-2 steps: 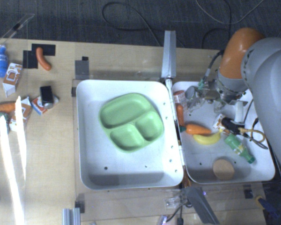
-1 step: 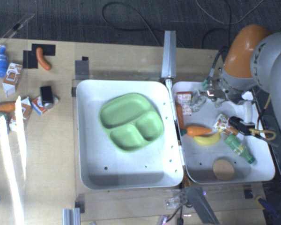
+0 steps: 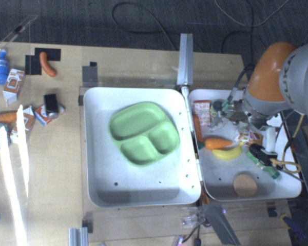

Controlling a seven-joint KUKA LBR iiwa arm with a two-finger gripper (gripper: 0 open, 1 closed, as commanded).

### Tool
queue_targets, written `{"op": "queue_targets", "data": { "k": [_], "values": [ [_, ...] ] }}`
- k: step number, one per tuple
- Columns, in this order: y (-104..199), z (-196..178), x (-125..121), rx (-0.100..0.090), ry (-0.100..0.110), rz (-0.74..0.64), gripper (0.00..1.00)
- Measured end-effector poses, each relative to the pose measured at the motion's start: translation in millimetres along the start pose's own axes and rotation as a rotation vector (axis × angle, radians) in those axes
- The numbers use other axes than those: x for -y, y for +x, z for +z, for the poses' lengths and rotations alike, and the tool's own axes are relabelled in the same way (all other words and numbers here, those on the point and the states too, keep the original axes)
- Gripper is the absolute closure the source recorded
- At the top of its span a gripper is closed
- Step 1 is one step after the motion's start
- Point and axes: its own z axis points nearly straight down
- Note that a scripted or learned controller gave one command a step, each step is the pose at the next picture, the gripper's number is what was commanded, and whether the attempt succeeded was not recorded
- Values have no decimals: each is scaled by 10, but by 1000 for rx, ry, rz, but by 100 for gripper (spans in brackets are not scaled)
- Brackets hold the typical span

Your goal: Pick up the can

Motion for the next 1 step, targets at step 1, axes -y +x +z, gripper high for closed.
{"op": "queue_targets", "data": {
  "k": [1],
  "values": [
    [-275, 334, -767, 2, 1, -5, 0]
  ]
}}
